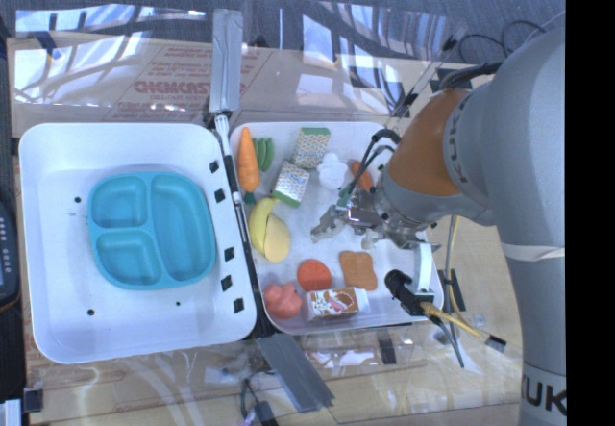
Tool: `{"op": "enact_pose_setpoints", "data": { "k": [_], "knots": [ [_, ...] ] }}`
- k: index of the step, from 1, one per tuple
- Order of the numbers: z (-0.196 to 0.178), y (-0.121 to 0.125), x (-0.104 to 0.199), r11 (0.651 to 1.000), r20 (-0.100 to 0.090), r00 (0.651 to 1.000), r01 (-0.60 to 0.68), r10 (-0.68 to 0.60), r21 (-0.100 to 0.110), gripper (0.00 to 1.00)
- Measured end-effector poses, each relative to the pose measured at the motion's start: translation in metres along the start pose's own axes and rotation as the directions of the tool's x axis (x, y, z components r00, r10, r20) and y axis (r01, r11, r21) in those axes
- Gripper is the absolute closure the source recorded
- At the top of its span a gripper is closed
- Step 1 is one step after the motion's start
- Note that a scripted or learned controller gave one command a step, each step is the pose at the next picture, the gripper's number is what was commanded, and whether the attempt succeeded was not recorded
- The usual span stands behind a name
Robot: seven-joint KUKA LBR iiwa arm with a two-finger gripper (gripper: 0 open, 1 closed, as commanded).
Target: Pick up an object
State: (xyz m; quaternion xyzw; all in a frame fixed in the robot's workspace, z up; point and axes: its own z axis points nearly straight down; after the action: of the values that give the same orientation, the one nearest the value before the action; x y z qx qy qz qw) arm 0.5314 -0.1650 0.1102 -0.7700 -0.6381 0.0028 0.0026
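The gripper [327, 225] is hanging low over the middle of the right bin [288, 326], above a bare patch of its white floor, and I cannot tell if it is released or clenched. The objects for picking are all lying in this bin. Just beside the gripper, toward the near edge, a brown toast slice [357, 269] and an orange-red tomato [313, 274] are resting. Toward the far edge a white lump [332, 169] is sitting. Two green patterned boxes [310, 146] [291, 184] are lying one behind the other, near the far edge. Along the edge next to the left bin, a carrot [248, 160], a green pod [263, 153], a banana [258, 219] and a yellow fruit [278, 238] are lining up; the banana and the yellow fruit are touching. At the near edge a red fruit [282, 299] and a small carton [336, 303] are lying side by side. The left bin [43, 318] is holding a blue divided tray [152, 227] in its middle.
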Motion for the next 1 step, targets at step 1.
{"op": "enact_pose_setpoints", "data": {
  "k": [1],
  "knots": [
    [0.0028, 0.0000, -0.0249, 0.999, 0.000, 0.999, -0.047, 0.047, -0.001, 0.00]
  ]
}}
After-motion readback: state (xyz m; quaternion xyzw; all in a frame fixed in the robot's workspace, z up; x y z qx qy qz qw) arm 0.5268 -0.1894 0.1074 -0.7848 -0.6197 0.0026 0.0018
